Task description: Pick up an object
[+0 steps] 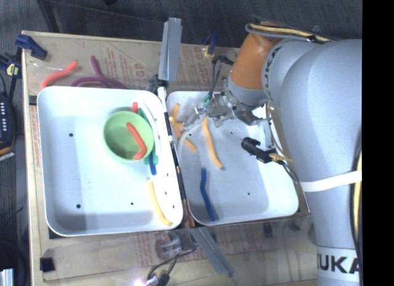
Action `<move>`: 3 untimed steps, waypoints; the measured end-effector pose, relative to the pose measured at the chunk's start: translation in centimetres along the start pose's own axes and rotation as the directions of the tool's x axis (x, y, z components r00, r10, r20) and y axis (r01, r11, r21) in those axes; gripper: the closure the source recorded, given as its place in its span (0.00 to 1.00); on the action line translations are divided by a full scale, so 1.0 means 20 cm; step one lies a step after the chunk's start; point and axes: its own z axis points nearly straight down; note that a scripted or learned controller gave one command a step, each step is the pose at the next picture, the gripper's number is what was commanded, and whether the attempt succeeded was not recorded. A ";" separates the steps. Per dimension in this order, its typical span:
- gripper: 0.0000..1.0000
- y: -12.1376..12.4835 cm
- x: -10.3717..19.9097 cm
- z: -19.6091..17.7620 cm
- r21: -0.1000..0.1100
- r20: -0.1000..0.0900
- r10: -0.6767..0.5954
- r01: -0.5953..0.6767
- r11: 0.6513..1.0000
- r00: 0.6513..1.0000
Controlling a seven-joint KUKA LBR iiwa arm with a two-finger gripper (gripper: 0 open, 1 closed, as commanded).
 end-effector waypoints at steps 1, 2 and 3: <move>0.00 -0.19 -0.10 0.09 0.001 0.002 0.017 -0.017 1.000 1.000; 1.00 -0.19 -0.10 0.04 0.003 0.004 0.013 -0.013 1.000 1.000; 1.00 -0.01 0.04 -0.39 -0.002 0.002 -0.198 0.198 0.980 0.980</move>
